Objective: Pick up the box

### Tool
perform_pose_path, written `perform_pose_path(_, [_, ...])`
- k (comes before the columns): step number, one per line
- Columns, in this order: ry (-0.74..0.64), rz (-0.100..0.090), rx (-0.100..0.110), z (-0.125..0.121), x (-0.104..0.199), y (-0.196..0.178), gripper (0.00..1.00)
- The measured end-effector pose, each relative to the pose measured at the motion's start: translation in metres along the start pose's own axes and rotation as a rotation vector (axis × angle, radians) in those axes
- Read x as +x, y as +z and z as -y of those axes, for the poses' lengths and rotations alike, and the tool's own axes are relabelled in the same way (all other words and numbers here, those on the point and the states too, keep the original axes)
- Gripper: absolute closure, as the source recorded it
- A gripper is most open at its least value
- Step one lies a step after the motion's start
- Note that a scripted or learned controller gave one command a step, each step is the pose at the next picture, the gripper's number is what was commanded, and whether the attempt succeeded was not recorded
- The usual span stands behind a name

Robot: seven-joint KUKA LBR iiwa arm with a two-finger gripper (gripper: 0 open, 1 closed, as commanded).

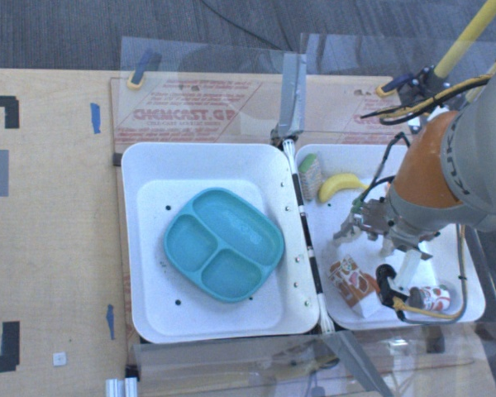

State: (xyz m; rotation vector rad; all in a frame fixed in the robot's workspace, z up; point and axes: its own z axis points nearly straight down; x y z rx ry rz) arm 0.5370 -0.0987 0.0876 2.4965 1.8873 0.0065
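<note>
Box (353,281), red, brown and white, lies tilted near the front edge of the right bin (471,304), while the claw (365,226) hangs just above and behind it, apart from it, its spread unclear, with a banana (339,185) toward the bin's back edge.

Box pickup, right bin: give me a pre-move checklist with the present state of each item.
1. Box in view, lying in the right bin: ok.
2. Box free of the claw: ok, the claw sits above it in the view.
3. Claw lined up over the box: not ok, it looks offset toward the banana.
4. Claw opening: cannot tell.
5. Neighbours clear of the box: cannot tell; a small can lies close beside it.
6. Blue tray in the left bin, out of the way: ok.
</note>
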Motion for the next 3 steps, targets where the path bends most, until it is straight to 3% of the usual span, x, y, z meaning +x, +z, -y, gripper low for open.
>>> perform_pose_path(1, [0.079,-0.004,0.020,0.039,-0.079,-0.021,0.00])
perform_pose_path(2, [0.120,-0.009,0.011,0.028,-0.100,0.001,0.00])
perform_pose_path(3, [0.125,-0.006,0.009,0.026,-0.103,-0.006,1.00])
